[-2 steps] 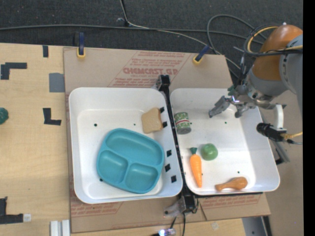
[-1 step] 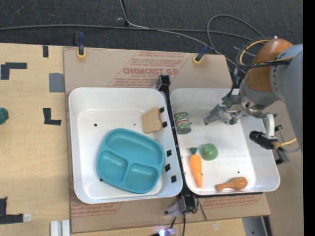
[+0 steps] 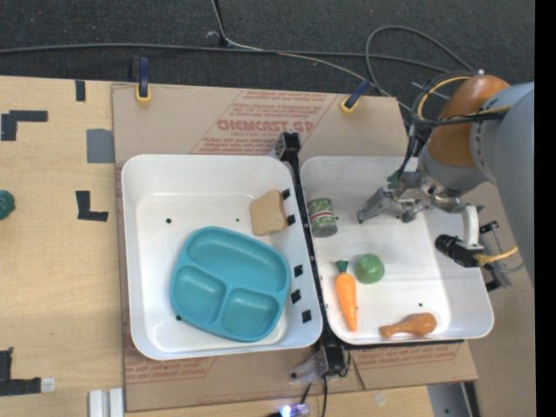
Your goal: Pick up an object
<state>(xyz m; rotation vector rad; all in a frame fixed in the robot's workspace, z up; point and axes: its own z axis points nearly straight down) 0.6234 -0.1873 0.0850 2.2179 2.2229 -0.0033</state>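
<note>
Gripper point(image 3: 388, 208) — can point(image 3: 322, 216) just left

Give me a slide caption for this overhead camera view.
Claw hovering in the right bin above carrot, green ball and can; blue tray sits left.

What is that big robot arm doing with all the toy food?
The robot arm's gripper hangs over the right bin, near its back edge. It holds nothing. Below it lie a small can, a green ball-shaped toy, a carrot and a tan drumstick-shaped toy. The left bin holds a blue divided plate and a slice of toast. Nothing has been picked up.
</note>
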